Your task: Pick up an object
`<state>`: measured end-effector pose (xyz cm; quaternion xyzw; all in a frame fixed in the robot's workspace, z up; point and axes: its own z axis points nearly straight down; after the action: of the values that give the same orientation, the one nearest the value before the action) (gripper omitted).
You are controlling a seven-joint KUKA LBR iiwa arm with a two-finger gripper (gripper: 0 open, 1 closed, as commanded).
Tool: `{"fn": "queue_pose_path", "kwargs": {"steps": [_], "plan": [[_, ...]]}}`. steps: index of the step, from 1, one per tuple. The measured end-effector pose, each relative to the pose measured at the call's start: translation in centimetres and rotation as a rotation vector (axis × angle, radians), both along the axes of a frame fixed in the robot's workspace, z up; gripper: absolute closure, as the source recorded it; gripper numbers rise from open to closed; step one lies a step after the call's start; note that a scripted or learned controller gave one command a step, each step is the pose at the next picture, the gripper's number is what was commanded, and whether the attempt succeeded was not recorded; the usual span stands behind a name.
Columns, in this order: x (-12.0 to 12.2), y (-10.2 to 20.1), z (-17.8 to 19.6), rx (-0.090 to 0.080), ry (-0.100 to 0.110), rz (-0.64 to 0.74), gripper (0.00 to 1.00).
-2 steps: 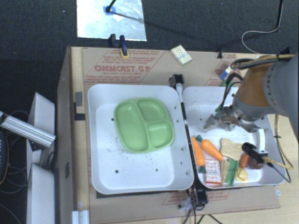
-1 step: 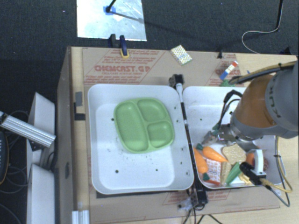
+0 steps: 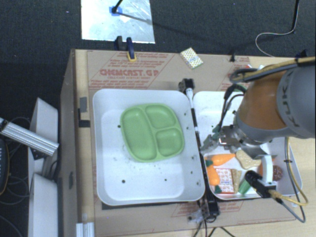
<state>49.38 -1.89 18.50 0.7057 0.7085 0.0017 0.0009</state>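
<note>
green three-part plate point(image 3: 152, 132), smooth white bin point(image 3: 106, 181)

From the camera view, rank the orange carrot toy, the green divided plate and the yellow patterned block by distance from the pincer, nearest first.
1. Orange carrot toy: right bin, just below the pincer.
2. Green divided plate: left bin, to the pincer's left.
3. Yellow patterned block: on the bench's far edge, beyond both bins.

Pale green tray point(image 3: 152, 132), white bins point(image 3: 111, 181), orange carrot point(image 3: 220, 159), grey arm point(image 3: 281, 107) with orange band
</note>
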Motion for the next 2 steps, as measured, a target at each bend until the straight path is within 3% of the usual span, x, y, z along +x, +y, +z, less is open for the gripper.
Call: {"fn": "queue_pose_path", "kwargs": {"steps": [1, 2], "plan": [[-0.8, -7.6, -8.6, -0.002, 0.005, -0.004, 0.00], [8.4, -8.9, -10.1, -0.002, 0.001, -0.001, 0.00]]}}
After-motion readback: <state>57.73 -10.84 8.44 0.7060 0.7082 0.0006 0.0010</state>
